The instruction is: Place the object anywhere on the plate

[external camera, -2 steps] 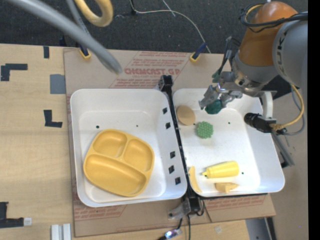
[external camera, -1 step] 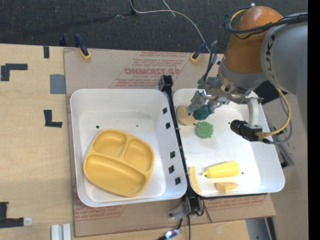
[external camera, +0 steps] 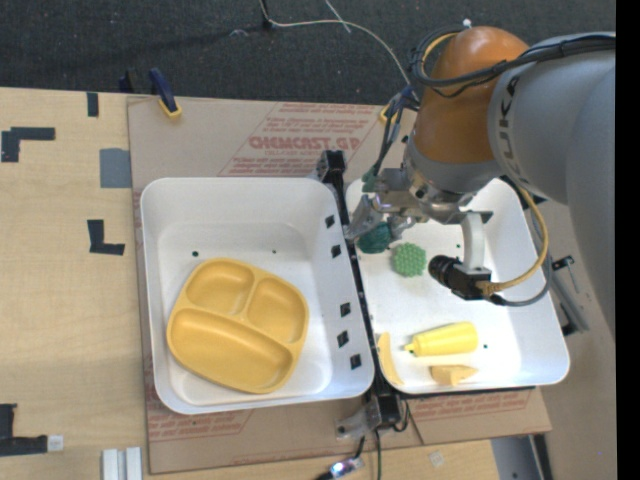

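cardboard-lined bench bearing two white bins. dark teal object lies at the right bin's left wall, under the gripper, whose state cannot be told; yellow compartment plate waits in the left bin.

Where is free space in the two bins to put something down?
Free: the yellow plate's three compartments, and the left bin floor behind it. Crowded: the right bin, with the gripper, a teal object, a green ball and a yellow toy.
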Action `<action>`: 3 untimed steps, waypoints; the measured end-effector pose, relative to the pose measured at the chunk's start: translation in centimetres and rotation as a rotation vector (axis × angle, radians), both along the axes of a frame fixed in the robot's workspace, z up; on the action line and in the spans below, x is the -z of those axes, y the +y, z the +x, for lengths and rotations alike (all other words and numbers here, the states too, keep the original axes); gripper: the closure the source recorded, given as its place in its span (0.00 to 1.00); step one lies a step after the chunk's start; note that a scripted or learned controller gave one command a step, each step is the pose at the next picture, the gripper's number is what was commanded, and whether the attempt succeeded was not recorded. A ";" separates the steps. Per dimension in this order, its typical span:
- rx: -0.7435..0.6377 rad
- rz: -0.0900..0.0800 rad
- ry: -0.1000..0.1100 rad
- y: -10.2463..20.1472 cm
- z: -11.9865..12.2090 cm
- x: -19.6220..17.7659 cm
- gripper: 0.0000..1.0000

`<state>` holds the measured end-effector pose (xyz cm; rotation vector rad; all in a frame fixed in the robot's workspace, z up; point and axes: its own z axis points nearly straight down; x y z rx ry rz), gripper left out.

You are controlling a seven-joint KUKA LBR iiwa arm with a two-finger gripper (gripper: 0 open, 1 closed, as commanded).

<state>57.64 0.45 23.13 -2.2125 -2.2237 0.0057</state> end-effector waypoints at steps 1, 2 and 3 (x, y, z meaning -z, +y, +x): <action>-0.001 0.000 0.001 5.1 -2.5 1.2 1.00; 0.000 0.000 0.001 8.7 -5.1 1.4 1.00; 0.003 -0.001 -0.001 8.5 -5.0 1.4 0.00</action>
